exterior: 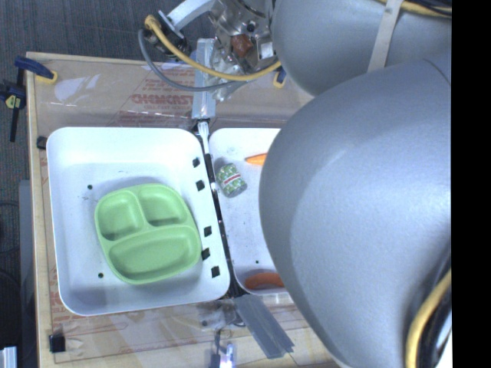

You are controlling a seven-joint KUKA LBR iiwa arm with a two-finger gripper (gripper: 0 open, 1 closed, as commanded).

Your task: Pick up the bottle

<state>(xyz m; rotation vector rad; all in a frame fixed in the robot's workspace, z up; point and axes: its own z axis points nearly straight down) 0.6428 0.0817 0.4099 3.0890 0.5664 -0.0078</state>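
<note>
The grey arm was seen nearest, covering much of the right bin. Below the tool, whose grip could not be told, a small patterned bottle lay in that bin, with orange items beside it. A green divided plate was held in the left bin.

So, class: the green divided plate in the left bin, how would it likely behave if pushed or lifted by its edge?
The green plate looks like stiff moulded plastic, so it would probably keep its shape. It lies flat and low in the left bin, so tipping or rolling seems unlikely; it would more likely slide. Its thin rounded rim may offer little grip.
</note>
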